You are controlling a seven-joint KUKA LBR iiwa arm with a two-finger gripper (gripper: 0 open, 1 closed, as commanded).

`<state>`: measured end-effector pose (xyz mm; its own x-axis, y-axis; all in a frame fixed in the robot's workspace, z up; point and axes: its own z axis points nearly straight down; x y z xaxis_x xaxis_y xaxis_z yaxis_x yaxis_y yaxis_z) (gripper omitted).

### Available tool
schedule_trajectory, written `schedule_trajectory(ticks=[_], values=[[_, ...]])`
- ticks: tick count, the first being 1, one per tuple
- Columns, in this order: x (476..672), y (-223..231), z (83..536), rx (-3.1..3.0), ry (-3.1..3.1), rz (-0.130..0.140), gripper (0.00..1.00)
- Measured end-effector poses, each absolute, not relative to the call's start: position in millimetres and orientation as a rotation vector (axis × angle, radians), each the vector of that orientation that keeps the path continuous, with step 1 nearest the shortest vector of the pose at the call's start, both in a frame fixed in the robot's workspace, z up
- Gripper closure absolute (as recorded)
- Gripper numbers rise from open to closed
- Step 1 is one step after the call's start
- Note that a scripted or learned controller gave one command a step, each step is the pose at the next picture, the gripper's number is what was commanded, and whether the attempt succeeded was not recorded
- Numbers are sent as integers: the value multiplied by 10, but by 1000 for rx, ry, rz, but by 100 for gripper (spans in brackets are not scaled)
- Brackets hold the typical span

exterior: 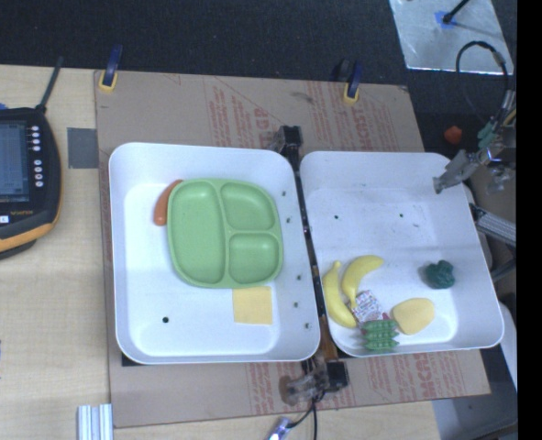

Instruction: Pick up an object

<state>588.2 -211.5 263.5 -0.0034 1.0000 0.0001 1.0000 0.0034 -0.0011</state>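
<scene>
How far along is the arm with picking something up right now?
Nothing looks picked yet. The claw sits at the right bin's upper right edge with no object between its fingers. The bananas, the dark green piece and the yellow lump lie in that bin; the green divided plate lies in the left bin. Reaching, grasping and lifting all remain.

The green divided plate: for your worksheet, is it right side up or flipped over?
Right side up. The green divided plate lies flat in the left bin, its three compartments facing up.
</scene>
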Motion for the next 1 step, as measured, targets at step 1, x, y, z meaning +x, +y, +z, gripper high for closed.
schedule_trajectory(ticks=[1], values=[[6042, -1362, 2325, -2213, -2226, 4, 0]])
